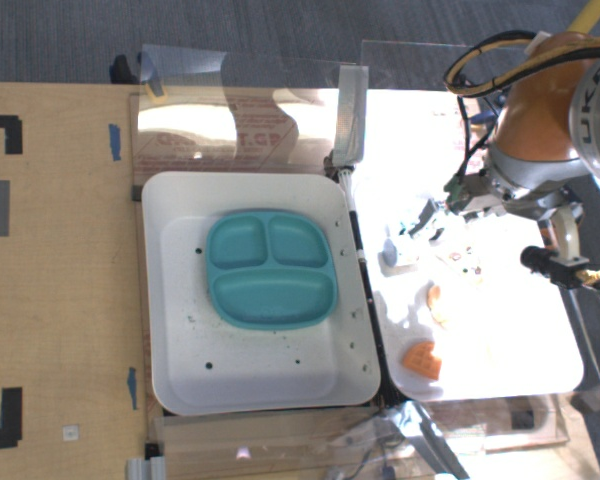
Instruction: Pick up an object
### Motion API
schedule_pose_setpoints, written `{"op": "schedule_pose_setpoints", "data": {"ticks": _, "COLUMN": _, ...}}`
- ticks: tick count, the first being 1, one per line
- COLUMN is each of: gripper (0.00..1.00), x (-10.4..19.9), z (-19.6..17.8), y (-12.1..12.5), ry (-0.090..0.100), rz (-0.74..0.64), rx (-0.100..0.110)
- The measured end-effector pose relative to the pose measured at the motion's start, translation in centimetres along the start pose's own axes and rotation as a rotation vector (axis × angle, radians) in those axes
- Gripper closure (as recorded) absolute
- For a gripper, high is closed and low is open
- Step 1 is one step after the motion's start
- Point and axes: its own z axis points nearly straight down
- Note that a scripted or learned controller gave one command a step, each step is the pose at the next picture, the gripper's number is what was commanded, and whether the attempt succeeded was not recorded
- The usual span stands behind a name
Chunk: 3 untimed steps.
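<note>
While the grey arm with its orange band point(540, 118) reaches in from the right, two shallow white bins sit side by side on the table point(50, 268).

The left white bin point(170, 368) holds a teal plastic divided plate point(272, 270) with three compartments, lying flat near the middle; a few dark specks dot the floor around it. The right white bin point(540, 368) is washed out by glare. In it lie a small orange chunk point(422, 359) near the front left, a pale orange piece point(437, 303) just behind it, and a small grey object point(391, 256) close to the dividing wall. The gripper point(435, 218) hangs low over the right bin's back part, near the grey object; I cannot tell how its jaws stand in that glare.
</note>
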Motion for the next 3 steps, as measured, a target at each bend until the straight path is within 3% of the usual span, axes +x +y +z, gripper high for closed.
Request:
{"op": "schedule_pose_setpoints", "data": {"ticks": 1, "gripper": 0.0, "x": 7.0, "z": 0.3, "y": -3.2, "ry": 0.005, "rz": 0.01, "rx": 0.007}}
{"op": "schedule_pose_setpoints", "data": {"ticks": 2, "gripper": 0.0, "x": 9.7, "z": 0.3, "y": 3.1, "ry": 0.004, "rz": -0.017, "rx": 0.006}}
{"op": "schedule_pose_setpoints", "data": {"ticks": 3, "gripper": 0.0, "x": 3.2, "z": -6.9, "y": 3.5, "ry": -0.002, "rz": -0.191, "rx": -0.002}}
